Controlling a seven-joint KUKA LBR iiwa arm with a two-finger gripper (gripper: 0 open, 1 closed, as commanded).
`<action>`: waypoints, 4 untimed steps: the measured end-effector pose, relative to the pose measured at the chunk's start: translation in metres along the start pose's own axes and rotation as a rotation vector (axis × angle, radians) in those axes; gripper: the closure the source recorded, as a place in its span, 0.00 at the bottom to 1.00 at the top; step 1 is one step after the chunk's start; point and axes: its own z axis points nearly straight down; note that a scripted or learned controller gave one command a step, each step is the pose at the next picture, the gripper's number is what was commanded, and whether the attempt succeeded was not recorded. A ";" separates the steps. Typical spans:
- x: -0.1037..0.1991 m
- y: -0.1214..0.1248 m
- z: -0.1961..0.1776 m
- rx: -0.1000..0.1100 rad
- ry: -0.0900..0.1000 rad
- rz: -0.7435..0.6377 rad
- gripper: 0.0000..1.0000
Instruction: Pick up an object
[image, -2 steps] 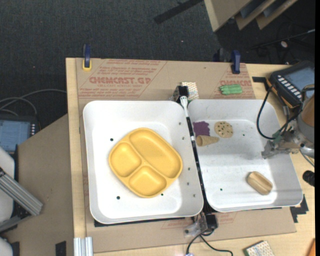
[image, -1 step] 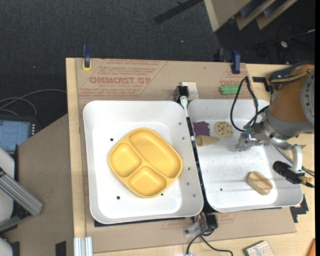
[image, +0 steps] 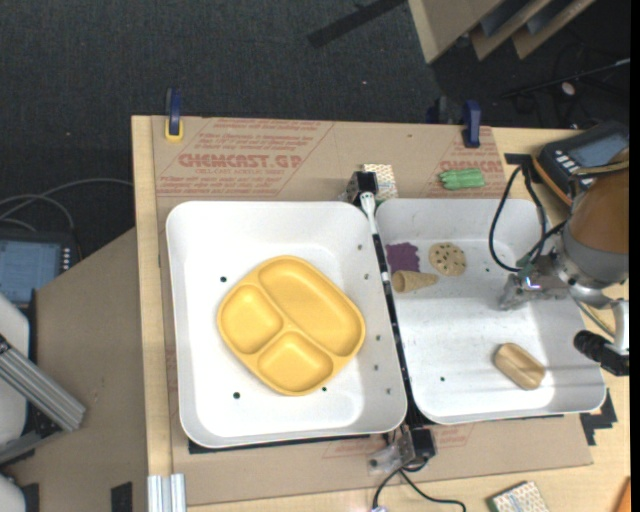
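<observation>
the gripper (image: 520, 290) hangs low over the right bin (image: 470, 385), near its right wall, and whether it is spread or clenched cannot be told from here. nothing shows caught in it. in that same bin, a tan bread roll (image: 519, 365) lies below the gripper and apart from it; a cookie (image: 447, 259), an ice cream cone (image: 412, 281) and a purple piece (image: 402, 256) sit toward the bin's upper left corner. the left bin (image: 190, 300) beside it carries a yellow divided plate (image: 289, 324).
</observation>
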 end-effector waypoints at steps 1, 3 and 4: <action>0.002 0.002 -0.011 -0.004 -0.001 -0.003 1.00; -0.008 -0.011 0.001 0.005 0.005 -0.003 1.00; -0.009 -0.013 -0.029 -0.002 0.001 -0.003 1.00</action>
